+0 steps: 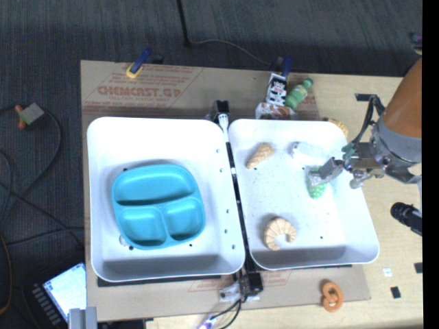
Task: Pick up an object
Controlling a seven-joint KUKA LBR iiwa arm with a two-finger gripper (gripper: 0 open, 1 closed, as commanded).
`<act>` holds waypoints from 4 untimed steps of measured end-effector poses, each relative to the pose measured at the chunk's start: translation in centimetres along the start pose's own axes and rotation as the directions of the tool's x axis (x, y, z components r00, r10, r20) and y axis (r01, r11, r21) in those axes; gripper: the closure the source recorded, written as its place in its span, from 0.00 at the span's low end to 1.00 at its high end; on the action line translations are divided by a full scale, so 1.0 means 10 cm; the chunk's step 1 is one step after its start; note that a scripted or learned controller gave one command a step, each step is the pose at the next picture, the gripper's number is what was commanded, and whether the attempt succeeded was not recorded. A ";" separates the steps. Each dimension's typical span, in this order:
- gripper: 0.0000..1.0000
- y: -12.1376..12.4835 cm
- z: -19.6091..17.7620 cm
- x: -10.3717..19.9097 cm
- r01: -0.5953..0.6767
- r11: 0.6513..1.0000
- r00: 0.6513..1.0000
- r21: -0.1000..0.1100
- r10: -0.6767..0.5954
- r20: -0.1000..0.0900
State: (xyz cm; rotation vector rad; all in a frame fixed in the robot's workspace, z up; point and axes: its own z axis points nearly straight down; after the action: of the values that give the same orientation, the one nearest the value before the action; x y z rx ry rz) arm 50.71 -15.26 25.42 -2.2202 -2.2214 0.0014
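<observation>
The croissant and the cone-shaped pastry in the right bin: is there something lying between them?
No. In the camera view, bare speckled bin floor lies between the croissant and the cone-shaped pastry in the right bin.

tray in left bin, croissant in right bin
</observation>
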 end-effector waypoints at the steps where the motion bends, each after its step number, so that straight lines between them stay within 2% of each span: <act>1: 0.00 0.00 1.53 -0.61 0.005 1.000 1.000 -0.002 -0.005 -0.009; 2: 0.00 0.30 1.66 -0.20 -0.001 1.000 1.000 -0.008 0.001 0.005; 3: 0.00 0.46 1.66 0.31 0.000 1.000 1.000 -0.011 0.000 0.005; 4: 0.00 0.56 1.31 -0.26 -0.001 1.000 1.000 -0.002 0.001 0.003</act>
State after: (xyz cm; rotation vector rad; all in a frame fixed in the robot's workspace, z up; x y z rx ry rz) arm 56.32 -17.90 12.33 -2.2238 -2.2225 0.0018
